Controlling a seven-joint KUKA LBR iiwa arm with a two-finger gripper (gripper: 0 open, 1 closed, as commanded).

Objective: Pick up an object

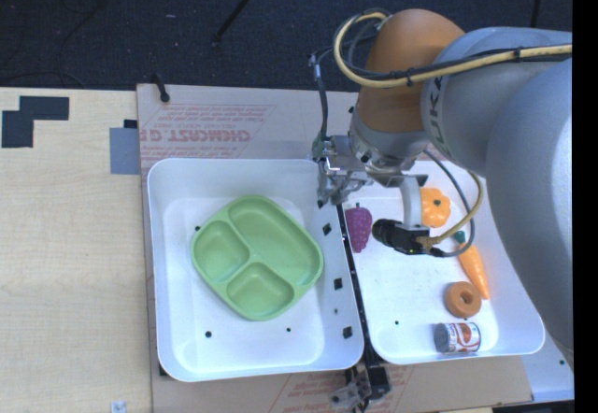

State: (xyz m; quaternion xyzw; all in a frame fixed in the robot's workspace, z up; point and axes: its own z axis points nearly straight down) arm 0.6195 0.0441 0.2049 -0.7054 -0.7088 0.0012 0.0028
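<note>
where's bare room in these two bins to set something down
Left white bin: bare floor in front of the green divided plate. Right white bin: open patch between the purple grapes and the small can. Crowded near the gripper: orange pepper, carrot, brown donut.

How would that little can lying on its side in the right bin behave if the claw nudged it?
The small can lies on its side near the right bin's front edge, so a sideways nudge would probably roll it. It looks rigid, unlikely to squash. Its smooth rounded wall may slip between fingers unless gripped squarely.
</note>
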